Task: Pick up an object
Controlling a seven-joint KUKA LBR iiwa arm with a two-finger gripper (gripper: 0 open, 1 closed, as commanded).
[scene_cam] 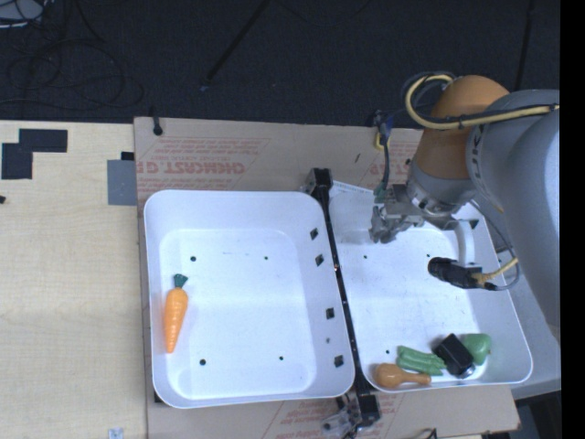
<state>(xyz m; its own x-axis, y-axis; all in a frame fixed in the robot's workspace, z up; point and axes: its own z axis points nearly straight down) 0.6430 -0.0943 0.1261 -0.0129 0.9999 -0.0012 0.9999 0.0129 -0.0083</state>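
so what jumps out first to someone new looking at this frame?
Probably the big grey arm with the orange band reaching in from the right, its gripper over the far part of the right white bin. Next, the orange toy carrot lying alone at the left side of the left white bin. A cluster of green, black and tan toy pieces sits in the right bin's near corner.

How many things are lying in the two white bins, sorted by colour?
Orange: 2, the toy carrot in the left bin and a pear-shaped piece in the right bin.
Green: 2, a bean pod and a rounded green piece.
Black: 1, a small block.
Total: 5
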